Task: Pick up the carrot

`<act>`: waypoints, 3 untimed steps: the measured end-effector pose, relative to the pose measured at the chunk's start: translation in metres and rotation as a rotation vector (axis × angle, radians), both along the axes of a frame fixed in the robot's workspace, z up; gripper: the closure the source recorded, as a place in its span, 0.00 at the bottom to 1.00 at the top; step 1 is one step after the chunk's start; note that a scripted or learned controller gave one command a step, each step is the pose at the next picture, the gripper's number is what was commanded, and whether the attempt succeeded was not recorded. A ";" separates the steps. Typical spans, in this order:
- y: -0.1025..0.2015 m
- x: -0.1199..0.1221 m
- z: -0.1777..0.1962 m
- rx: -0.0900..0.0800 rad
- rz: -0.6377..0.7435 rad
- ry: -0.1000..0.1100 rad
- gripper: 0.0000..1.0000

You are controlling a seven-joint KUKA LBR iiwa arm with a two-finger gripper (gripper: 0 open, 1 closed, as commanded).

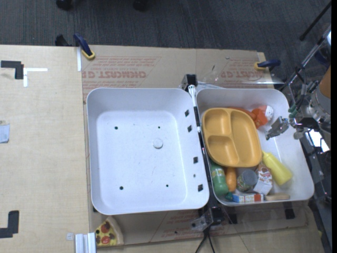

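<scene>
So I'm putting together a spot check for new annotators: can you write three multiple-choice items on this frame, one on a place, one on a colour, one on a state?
1. Where does the carrot lie?
A. in the left bin
B. in the right bin, below the divided plate in the view
C. on the cardboard outside the bins

2. What colour is the divided plate?
A. yellow-orange
B. blue
C. white

3. How does the gripper stand to the carrot?
A. clamped on it
B. pressing down on it
C. apart from it, near the right bin's right side

Key: 1 B, the carrot sits at that bin's near edge beside a green item. 2 A, the plate is plainly yellow-orange. 3 C, the plate's corner and other toys lie between gripper and carrot.
</scene>
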State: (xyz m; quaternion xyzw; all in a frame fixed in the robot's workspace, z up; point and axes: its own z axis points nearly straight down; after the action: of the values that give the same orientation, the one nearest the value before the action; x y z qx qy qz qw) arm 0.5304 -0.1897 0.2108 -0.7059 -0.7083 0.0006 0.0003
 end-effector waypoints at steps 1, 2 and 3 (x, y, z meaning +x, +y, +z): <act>0.013 -0.003 -0.118 -0.001 0.001 -0.005 0.00; 0.047 -0.004 -0.116 -0.002 -0.320 -0.008 0.00; 0.076 -0.016 -0.115 -0.011 -0.688 -0.017 0.00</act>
State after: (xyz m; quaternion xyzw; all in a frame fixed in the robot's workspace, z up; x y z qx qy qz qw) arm 0.5148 -0.1134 0.0957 -0.9033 -0.4289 -0.0015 -0.0094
